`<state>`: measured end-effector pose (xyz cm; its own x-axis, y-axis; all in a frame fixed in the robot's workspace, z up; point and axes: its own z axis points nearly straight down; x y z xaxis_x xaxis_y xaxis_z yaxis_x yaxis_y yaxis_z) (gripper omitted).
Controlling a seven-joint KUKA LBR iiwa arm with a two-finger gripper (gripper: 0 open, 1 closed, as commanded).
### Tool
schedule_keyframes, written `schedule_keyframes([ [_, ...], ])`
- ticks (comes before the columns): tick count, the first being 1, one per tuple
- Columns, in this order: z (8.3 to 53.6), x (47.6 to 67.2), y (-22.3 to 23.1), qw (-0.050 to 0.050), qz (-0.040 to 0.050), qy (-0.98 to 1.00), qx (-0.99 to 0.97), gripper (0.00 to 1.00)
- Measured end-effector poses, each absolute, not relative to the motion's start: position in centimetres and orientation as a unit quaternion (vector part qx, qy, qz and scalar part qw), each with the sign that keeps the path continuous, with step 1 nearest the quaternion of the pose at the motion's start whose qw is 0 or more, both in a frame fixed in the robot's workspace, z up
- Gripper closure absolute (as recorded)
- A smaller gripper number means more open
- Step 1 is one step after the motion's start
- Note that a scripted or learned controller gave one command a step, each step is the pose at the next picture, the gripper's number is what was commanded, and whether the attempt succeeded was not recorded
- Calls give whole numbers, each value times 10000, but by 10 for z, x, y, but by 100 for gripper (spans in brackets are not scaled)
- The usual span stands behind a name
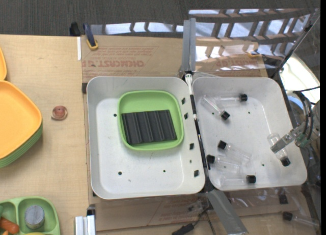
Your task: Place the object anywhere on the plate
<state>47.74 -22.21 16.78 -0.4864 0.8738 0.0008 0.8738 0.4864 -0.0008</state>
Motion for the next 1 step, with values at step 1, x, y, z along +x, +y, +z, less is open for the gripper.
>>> schedule_keyframes([
  [1, 218, 478, -222, -8, 1, -8682, -4962, 100],
])
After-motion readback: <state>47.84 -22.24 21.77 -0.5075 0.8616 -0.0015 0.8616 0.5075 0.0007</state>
